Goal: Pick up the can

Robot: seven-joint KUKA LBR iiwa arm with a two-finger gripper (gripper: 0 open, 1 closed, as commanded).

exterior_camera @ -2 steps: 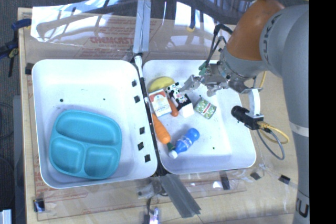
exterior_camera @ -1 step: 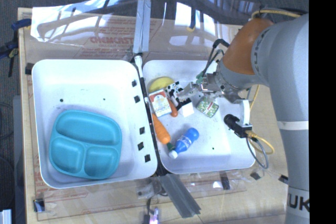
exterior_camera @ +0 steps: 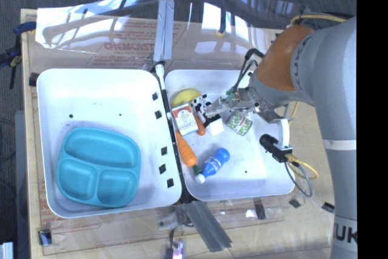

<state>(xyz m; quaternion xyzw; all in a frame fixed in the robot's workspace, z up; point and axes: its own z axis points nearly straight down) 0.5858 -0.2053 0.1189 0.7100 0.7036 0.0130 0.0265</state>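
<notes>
Can: the can [exterior_camera: 239, 124] is small, lying tilted on its side, with a green-and-white label; it sits toward the far right part of the right bin [exterior_camera: 270, 182], just beside the gripper [exterior_camera: 213, 110].
Gripper: low over the middle of the right bin's far half, just left of the can; whether its fingers are open or shut cannot be made out.
Right bin: yellow banana [exterior_camera: 185, 96] near the far left corner, red-and-white carton [exterior_camera: 185, 121] by the left wall, orange carrot [exterior_camera: 187, 149] below it, blue bottle [exterior_camera: 212, 164] nearer the front.
Left bin: the left bin [exterior_camera: 91, 85] holds a blue divided tray [exterior_camera: 98, 167] in its front left part.
Open room: bare floor along the right bin's front right corner.
</notes>
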